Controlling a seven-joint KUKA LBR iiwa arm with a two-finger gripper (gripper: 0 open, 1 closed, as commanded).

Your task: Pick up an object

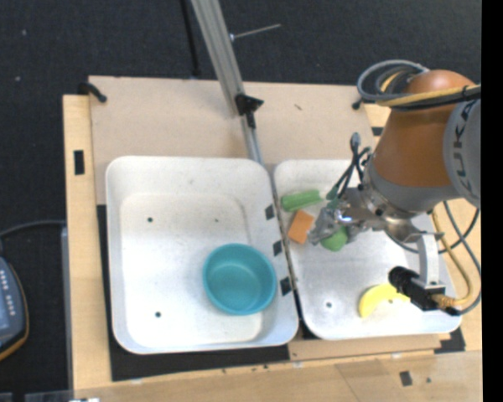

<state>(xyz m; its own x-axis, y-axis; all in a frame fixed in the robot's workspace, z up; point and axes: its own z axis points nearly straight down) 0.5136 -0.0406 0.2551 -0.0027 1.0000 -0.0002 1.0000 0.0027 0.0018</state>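
Note:
My gripper (329, 227) hangs low over the left part of the right bin (344, 321), under the grey and orange arm. A small green object (336, 241) lies right at its tip, partly covered by it. Just left of it sits an orange block (300, 226), with a longer green piece (300, 199) behind it. A yellow curved object (379, 301) rests near the front of the right bin. A teal bowl (239, 278) stands in the left bin (151, 224) toward its front right corner.
A black part (412, 287) on the arm's cabling hangs beside the yellow object. A metal pole (222, 57) slants up from the divide between the bins. A handheld pendant (0, 308) lies off the bench at the left.

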